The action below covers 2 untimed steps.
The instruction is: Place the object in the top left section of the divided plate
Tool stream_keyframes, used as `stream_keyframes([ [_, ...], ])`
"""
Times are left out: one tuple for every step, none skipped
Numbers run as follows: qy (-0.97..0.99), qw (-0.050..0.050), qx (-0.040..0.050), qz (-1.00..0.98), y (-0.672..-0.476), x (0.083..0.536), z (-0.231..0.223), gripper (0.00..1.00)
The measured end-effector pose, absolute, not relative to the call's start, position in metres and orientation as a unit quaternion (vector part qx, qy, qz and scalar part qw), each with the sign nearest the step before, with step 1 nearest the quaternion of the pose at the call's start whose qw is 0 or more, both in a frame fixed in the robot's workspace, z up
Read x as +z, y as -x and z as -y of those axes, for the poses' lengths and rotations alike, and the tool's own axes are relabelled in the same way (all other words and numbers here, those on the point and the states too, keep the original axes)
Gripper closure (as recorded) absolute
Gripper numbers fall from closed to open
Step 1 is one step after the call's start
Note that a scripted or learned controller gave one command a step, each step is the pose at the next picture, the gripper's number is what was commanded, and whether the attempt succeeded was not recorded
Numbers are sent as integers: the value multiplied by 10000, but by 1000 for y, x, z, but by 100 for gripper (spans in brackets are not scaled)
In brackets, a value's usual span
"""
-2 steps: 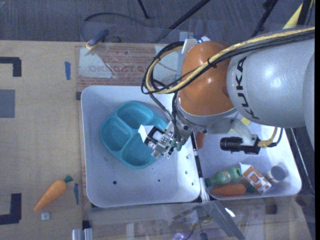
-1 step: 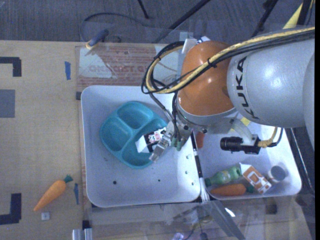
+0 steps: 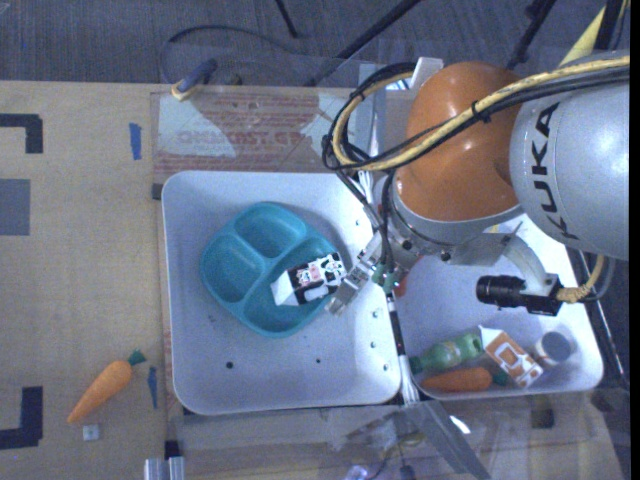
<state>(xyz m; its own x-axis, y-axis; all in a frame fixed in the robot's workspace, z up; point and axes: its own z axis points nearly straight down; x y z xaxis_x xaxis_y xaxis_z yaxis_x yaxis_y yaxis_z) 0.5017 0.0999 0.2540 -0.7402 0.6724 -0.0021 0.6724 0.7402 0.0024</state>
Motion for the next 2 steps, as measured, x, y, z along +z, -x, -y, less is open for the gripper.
stream_keyframes([
  [-4212,12,7,-9070,-521,336,-114,0],
  [-4152,24,10,-9097,-625,285,-71,0],
])
